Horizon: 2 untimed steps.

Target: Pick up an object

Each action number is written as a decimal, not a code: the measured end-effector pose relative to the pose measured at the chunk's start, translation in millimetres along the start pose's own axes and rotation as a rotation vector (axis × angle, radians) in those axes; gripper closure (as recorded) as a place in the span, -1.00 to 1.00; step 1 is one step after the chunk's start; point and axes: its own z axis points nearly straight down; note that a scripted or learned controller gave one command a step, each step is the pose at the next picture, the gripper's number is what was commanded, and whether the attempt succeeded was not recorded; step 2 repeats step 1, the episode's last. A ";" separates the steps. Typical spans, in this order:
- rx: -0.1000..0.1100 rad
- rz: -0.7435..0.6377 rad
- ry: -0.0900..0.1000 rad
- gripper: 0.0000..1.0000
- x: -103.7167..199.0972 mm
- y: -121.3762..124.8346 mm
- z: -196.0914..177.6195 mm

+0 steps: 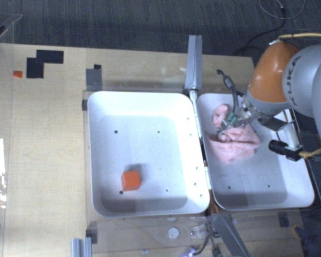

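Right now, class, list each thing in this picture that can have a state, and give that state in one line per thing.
Small orange block: resting on the left white bin's floor, untouched.
Crumpled pink cloth: bunched in the right white bin.
Hand: lowered onto the cloth; grip unclear.

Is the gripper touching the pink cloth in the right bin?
Touching. In the camera view the gripper sits down on the pink cloth in the right bin, with cloth folds bunched around its tip and no gap visible.
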 end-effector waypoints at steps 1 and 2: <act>0.012 0.068 0.007 1.00 2.8 59.7 -82.1; 0.012 0.068 0.007 1.00 2.8 59.7 -82.1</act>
